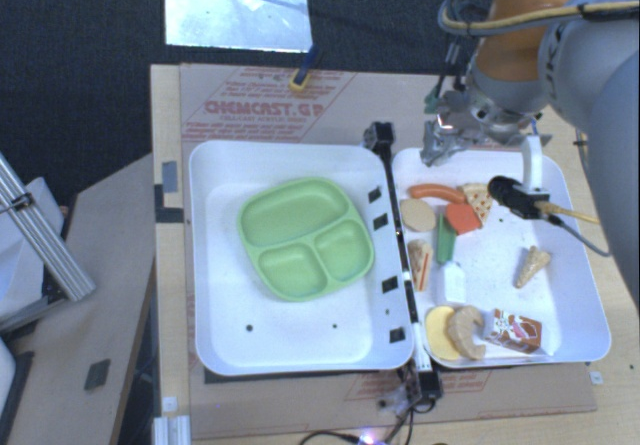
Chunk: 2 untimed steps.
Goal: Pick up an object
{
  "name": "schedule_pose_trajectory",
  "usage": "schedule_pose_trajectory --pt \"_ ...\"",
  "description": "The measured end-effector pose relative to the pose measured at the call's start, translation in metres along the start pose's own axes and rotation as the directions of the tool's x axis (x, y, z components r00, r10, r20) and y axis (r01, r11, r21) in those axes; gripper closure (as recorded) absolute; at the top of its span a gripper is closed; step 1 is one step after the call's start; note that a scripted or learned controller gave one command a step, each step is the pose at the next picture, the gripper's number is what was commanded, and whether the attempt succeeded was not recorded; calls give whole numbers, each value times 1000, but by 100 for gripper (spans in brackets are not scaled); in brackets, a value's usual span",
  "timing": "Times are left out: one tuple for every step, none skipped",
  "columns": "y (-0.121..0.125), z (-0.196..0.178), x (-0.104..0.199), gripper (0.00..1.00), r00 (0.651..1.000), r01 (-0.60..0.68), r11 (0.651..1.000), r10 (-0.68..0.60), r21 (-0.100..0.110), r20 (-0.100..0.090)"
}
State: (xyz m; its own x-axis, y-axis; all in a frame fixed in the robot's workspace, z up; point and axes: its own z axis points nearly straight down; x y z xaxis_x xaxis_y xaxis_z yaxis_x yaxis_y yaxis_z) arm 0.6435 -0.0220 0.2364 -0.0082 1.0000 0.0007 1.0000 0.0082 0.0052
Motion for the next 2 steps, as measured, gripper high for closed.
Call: schedule_pose_trajectory --pt "10 10 21 100 1000 -2 1000 2 2 1" --pt "5 2 7 100 1000 -8 1000 8 2 1"
